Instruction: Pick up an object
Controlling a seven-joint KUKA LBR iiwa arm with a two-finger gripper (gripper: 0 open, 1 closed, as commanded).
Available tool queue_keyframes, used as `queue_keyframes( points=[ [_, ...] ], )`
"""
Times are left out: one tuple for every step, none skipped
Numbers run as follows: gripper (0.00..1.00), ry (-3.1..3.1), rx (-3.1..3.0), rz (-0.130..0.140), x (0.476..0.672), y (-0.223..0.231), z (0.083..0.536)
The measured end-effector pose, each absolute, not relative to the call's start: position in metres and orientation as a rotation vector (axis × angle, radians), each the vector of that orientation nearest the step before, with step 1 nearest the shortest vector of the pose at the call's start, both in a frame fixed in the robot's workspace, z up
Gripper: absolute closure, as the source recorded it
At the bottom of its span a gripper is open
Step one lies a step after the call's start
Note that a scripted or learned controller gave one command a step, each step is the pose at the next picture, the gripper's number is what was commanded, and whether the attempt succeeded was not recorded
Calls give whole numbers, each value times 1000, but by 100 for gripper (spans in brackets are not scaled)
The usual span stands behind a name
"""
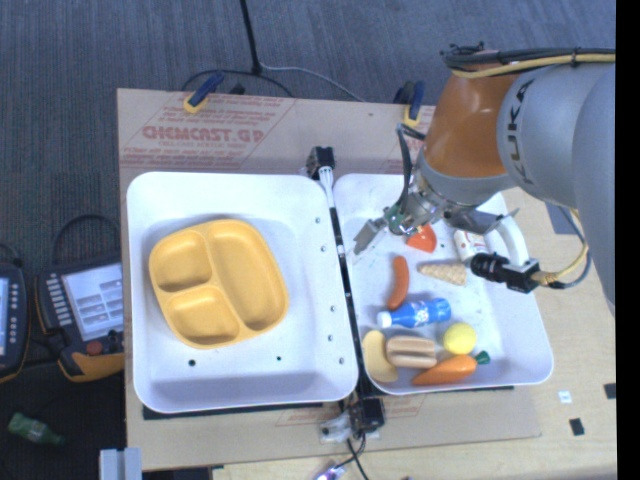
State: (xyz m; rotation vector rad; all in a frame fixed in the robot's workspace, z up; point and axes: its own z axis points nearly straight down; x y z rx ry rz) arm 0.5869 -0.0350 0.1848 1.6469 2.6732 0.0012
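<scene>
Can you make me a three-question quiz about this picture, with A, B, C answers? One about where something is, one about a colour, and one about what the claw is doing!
1. Where is the yellow plate?
A. In the left bin
B. In the right bin
C. On the floor

2. What colour is the little bottle?
A. Green
B. Blue
C. Pink

3. What is the claw doing?
A. Lifting the plate
B. Holding the bottle
C. Hanging open over the right bin, holding nothing

Answers:
1. A, the plate lies in the left bin, far from the toy food.
2. B, the bottle is blue with a white cap end.
3. C, the fingers are spread above the right bin, with nothing between them.
</scene>
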Motion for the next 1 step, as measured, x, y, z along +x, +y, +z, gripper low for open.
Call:
queue_keyframes(
  points=[
    [0,2727,1559,-2,547,-69,184]
  ],
)
